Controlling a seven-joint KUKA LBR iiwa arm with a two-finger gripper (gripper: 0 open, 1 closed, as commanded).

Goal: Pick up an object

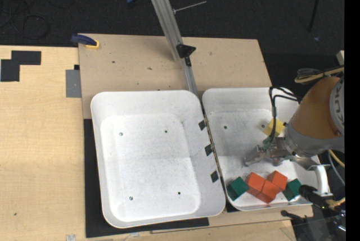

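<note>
Low in the right bin (239, 116), your gripper (254, 158) sits near the orange blocks (263, 185); open or closed, you can't tell. They look light, rigid, flat-sided: pinch 2 opposite faces.

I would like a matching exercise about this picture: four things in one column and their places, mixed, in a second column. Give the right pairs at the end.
Things
1. orange blocks
2. metal bar
3. blue object
4. pincer

Places
A. on the wooden board, beyond the left bin
B. over the right bin, just beyond the blocks
C. at the right bin's near edge, between two green blocks
D. behind the line where both bins meet, slanting away

Pairs: 1-C, 2-D, 3-A, 4-B
</note>
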